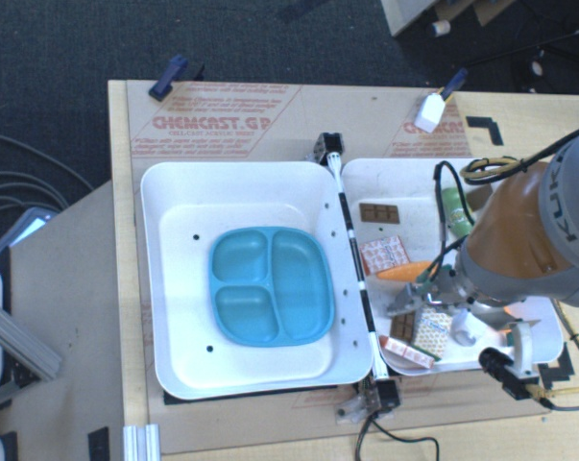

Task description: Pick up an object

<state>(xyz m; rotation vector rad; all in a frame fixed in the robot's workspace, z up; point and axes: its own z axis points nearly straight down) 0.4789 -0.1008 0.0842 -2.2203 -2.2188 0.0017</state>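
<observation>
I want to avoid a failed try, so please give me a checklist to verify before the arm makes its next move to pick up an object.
1. Objects to pick are available in the right bin: ok. A brown card, a red-patterned packet and an orange piece lie there.
2. End effector is over the right bin, above the object pile: ok.
3. Something is between its fingers: cannot tell; the wrist hides them.
4. The target is separate from its neighbours: not ok. The packets under the end effector overlap.
5. Left bin needs no action: ok. It holds a blue divided tray, far from the arm.
</observation>
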